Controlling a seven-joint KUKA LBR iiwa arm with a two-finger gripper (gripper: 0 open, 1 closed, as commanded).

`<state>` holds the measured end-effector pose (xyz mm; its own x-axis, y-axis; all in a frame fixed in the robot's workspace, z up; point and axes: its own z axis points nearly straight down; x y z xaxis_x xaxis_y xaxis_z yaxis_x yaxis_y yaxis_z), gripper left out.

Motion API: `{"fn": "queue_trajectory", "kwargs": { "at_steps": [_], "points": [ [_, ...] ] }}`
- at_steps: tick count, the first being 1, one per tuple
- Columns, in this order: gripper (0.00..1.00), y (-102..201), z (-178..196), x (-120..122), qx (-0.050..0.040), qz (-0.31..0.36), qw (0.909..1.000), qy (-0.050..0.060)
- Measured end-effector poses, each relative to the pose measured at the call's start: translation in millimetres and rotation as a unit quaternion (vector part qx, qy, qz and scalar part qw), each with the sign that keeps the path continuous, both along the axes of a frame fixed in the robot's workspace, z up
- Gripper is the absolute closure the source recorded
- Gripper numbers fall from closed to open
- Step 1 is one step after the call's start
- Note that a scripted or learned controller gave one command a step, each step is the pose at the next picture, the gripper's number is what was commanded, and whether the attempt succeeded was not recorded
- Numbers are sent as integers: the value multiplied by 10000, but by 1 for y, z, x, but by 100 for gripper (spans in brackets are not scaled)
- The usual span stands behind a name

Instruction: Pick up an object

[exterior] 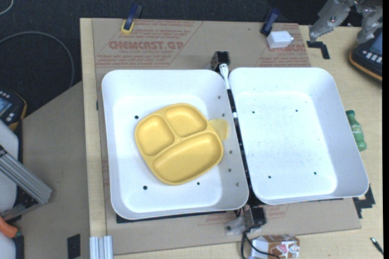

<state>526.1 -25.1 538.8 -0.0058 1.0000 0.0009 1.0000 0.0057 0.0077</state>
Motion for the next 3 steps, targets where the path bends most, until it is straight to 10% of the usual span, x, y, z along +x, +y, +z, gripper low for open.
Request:
{"fn": "queue_trajectory", "kwargs": {
  "at_steps": [1, 2, 3],
  "points": [
    [0, 36, -3, -49, 1, -13, 10000, 55],
    [100, 35, 7, -46, -5, -20, 10000, 30],
    [100, 27, -93, -47, -7, -42, 10000, 75]
  ]
}}
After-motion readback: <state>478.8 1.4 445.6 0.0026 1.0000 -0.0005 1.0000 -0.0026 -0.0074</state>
